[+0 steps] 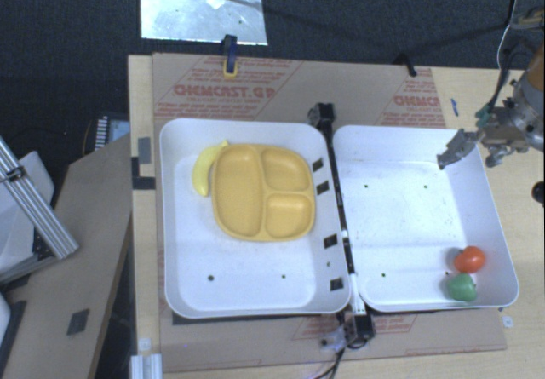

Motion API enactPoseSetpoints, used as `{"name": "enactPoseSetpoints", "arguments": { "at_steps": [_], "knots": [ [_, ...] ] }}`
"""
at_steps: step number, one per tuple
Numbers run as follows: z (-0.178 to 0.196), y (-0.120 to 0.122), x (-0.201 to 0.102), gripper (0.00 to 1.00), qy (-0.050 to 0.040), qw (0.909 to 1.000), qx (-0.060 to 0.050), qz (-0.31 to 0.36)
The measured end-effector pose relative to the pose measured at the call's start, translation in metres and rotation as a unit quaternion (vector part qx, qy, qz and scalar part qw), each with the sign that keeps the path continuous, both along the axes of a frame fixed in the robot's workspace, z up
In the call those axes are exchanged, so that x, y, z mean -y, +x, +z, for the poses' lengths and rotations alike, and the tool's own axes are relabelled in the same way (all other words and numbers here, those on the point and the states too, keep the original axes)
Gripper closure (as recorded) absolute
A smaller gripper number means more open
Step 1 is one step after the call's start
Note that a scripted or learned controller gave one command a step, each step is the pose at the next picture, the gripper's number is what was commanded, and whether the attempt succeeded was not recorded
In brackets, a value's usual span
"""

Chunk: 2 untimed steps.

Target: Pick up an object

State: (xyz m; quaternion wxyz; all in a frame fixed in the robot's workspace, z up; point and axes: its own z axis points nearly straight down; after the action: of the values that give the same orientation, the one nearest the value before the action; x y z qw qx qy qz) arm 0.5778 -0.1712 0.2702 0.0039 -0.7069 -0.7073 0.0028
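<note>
Left bin point(183, 284): holds a yellow divided plate point(260, 192) and a banana point(204, 169) tucked against the plate's left edge, touching it or very nearly.
Banana as target: awkward; pinned between plate rim and bin wall, little room for fingers on either side. Best left alone.
Plate as target: broad and flat, nothing narrow enough to pinch except the rim. Also poor.
Divider between bins point(336, 198): dark strip with clips; worth keeping the arm's path above it.
Right bin point(400, 198): mostly bare floor, two small round things in the near right corner.
Orange-red ball point(469, 259): sits just above the green one, touching or almost touching it, close to the right wall.
Green ball point(461, 287): nearest the corner, hemmed by the front rim and right wall.
Likely target: judged to be the orange-red ball, being the freer of the two.
Gripper point(464, 147): hangs over the upper right part of the right bin, well apart from both balls, carrying nothing; one dark finger point(451, 152) juts left and down; spread of the fingers cannot be told at this slant.
Step in hand: judged as the approach, not yet begun downward.
Doing it well: travel toward the near right corner, centre over the orange-red ball, turn the fingers so that neither lands on the green ball or the wall, descend straight, close gently since round things may roll out.
</note>
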Motion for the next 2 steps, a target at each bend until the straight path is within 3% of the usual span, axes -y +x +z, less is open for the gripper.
{"name": "enactPoseSetpoints", "arguments": {
  "at_steps": [1,2],
  "knots": [
    [0.006,0.002,-0.001,0.0,-0.001,1.0,0.006,0.001],
    [-0.056,0.002,0.002,0.0,-0.0004,1.0,0.003,0.0]
  ]
}}
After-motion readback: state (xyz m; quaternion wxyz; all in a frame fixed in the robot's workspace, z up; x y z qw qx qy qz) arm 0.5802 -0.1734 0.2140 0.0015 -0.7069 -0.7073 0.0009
